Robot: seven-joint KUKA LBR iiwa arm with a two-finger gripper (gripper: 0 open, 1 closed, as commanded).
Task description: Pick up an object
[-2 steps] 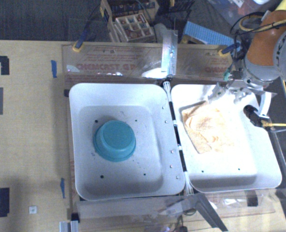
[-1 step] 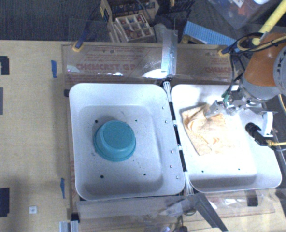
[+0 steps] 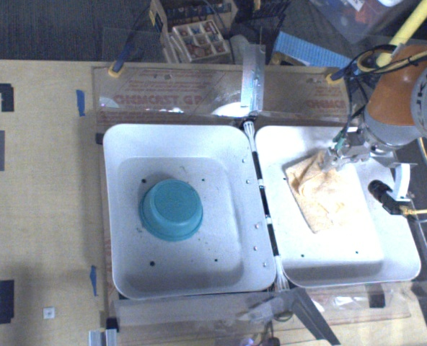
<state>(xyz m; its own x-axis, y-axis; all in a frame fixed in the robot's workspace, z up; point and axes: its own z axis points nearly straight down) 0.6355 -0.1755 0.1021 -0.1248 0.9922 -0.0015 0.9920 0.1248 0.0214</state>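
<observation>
A tan, crumpled cloth (image 3: 320,192) lies in the right bin (image 3: 343,265), stretching from its middle toward the back. My gripper (image 3: 337,152) hangs over the cloth's far right corner, at or just above it, and the cloth looks bunched up there. An upturned blue bowl (image 3: 172,208) sits in the middle of the left bin (image 3: 127,157), far from the gripper.
The arm's grey wrist with its orange band (image 3: 397,103) comes in over the right bin's back right corner. A black cable fitting (image 3: 384,193) hangs by the right wall. Cardboard (image 3: 170,92) and clutter stand behind both bins.
</observation>
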